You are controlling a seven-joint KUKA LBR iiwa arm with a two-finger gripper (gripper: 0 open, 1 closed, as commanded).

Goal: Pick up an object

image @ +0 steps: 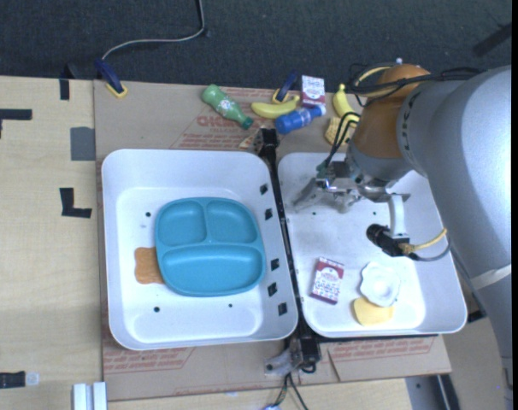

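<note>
Red box (326, 281) and fried-egg toy (379, 289) are the loose things we can see in the right bin (413, 327). Both lie on its floor toward the near edge. The box lies flat just right of the wall between the two bins. The egg toy sits beside it on the right, and its white top partly covers a yellow piece underneath. The two are near each other but not touching.

In the camera view we see the gripper (327, 191) low over the far half of that same bin, close to the dividing wall and well apart from both the box and the egg toy. Nothing is visibly held in it. Its metal parts blur together against the white floor, so we cannot tell whether it is spread or closed. The grey arm (468, 143) comes in from the right, with its orange band (383, 126) just above the wrist. A black plug-like piece (387, 239) on a yellow cable hangs beside it over the middle of the bin.

The left bin (122, 186) holds a blue divided plate (209, 246) lying flat at its centre. An orange, toast-like piece (144, 266) pokes out from under the plate's left edge.

On the cardboard behind the bins, we note:
- a green bottle (225, 107) lying on its side
- a banana (274, 108)
- a blue bottle (295, 120)
- a small red-and-white carton (313, 88)

These four are clustered near the far end of the dividing wall.
</note>
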